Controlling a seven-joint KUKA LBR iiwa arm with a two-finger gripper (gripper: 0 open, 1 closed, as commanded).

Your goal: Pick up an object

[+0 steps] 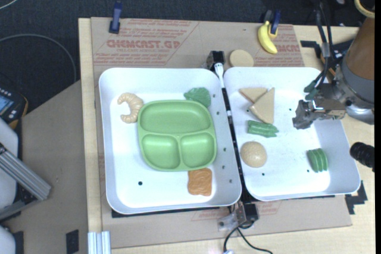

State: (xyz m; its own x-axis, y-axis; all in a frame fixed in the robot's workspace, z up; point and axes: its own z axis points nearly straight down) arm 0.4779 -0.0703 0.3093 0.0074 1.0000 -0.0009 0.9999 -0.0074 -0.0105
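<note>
Your gripper (301,116) hovers in the right bin (339,184).
Finger state: can't tell; green bean (262,128) and sandwich (260,102) left of them, green ridged piece (317,159) below.

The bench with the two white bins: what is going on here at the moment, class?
A grey robot arm reaches in from the right, and its gripper hangs over the right bin, with nothing seen between its fingers. That bin holds a sandwich wedge, a green bean pod, a round bun and a green ridged piece. The left bin holds a green divided plate, a croissant, a leafy green piece and an orange piece.
</note>
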